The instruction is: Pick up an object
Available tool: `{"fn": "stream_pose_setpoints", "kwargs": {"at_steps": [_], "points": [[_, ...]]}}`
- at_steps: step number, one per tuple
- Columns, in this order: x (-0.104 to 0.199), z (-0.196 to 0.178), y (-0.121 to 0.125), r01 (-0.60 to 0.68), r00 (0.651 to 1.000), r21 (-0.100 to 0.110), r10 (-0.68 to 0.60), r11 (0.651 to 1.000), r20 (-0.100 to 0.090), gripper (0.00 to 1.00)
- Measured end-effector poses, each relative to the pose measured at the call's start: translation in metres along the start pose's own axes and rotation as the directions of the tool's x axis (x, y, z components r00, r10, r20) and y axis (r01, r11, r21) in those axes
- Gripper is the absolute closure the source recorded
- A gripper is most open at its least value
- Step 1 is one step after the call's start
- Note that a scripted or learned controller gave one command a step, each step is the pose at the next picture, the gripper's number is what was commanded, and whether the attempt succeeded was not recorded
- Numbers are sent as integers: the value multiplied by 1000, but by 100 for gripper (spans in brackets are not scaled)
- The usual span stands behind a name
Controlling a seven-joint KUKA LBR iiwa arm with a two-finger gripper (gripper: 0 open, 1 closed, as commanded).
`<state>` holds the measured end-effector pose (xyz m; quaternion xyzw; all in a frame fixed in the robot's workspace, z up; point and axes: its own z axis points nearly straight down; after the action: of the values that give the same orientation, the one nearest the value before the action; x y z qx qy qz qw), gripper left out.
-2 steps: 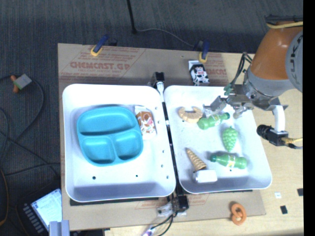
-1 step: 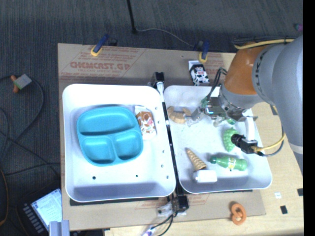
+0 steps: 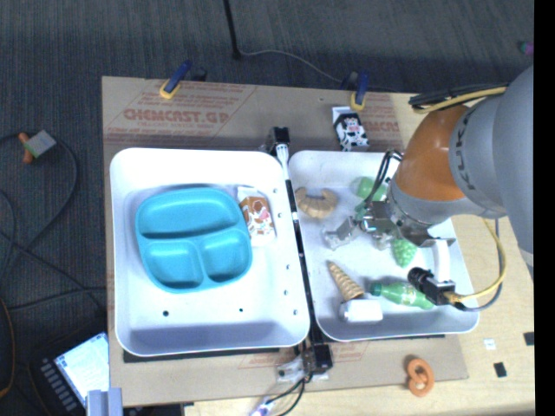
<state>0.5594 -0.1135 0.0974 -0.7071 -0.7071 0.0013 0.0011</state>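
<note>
- Camera view: the gripper (image 3: 357, 229) hangs low inside the right bin (image 3: 460, 319); its metal fingers (image 3: 340, 232) reach left with a small gap, and whether anything sits between them cannot be told.
- Loose objects in that bin: a tan curved piece (image 3: 315, 202) near the upper left, a ridged cone (image 3: 345, 280) below the gripper, a green bottle (image 3: 404, 295) with a white block (image 3: 362, 311) beside it, and 2 green pieces (image 3: 365, 186) partly hidden by the arm.
- The left bin (image 3: 130, 319) holds a blue divided tray (image 3: 192, 237) and a small brown-and-white packet (image 3: 256, 214) just beside it.
</note>
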Motion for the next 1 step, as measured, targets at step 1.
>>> {"fn": "stream_pose_setpoints", "kwargs": {"at_steps": [1], "points": [[6,9,-50,-1,1000,-16,1,1000,4,0]]}}
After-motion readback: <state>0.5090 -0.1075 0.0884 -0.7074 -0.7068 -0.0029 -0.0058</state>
